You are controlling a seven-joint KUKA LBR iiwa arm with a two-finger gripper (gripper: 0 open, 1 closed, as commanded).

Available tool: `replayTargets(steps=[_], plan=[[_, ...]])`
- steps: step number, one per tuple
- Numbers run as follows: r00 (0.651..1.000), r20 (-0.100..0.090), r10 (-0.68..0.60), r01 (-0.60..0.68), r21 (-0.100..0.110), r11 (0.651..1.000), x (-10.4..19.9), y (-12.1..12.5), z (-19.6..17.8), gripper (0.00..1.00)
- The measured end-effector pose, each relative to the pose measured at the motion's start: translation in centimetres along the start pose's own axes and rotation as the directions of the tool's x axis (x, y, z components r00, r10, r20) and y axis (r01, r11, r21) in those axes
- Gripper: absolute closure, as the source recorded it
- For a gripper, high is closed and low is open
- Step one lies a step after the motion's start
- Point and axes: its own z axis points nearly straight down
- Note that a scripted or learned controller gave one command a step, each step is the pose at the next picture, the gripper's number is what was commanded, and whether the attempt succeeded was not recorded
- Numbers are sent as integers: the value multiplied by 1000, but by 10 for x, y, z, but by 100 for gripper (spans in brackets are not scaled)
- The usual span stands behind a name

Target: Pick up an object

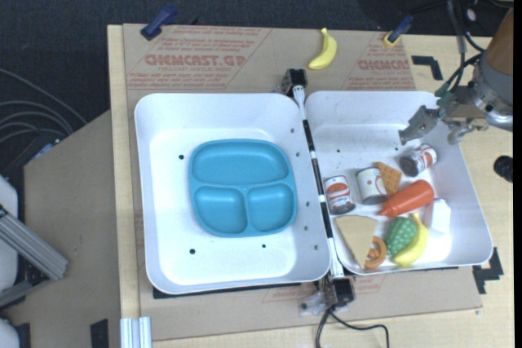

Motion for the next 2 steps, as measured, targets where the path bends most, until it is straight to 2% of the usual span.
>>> replayTargets(steps=[1, 2], plan=[[1000, 0, -1, 1, 2, 1000, 3, 43, 146, 0], [1000, 1, -2, 2, -2, 1000, -5, 76, 158, 0]])
